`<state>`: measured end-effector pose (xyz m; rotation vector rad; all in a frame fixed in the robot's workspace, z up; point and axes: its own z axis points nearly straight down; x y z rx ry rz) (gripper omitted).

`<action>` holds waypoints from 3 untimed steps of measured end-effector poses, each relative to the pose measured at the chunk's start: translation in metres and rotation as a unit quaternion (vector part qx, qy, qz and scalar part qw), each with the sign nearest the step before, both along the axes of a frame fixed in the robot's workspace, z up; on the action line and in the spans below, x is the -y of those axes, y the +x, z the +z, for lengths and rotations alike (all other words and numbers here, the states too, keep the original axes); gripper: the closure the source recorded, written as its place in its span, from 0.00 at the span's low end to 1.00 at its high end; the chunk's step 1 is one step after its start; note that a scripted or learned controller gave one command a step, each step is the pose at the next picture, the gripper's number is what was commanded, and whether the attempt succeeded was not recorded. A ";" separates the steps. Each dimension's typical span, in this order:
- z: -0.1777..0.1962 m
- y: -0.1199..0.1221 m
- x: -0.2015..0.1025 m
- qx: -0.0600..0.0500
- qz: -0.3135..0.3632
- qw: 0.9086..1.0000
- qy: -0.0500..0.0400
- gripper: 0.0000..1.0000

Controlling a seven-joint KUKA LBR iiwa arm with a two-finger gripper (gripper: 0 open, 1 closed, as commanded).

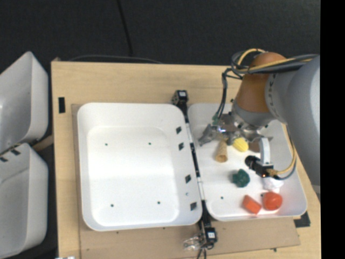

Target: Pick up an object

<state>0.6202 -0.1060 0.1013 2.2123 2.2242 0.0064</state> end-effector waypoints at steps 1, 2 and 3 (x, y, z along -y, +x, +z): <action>0.000 0.037 -0.011 -0.001 -0.001 1.000 0.000 0.00; 0.000 -0.062 0.076 -0.006 -0.008 1.000 -0.002 0.00; 0.000 -0.014 0.027 -0.001 0.000 1.000 0.000 0.00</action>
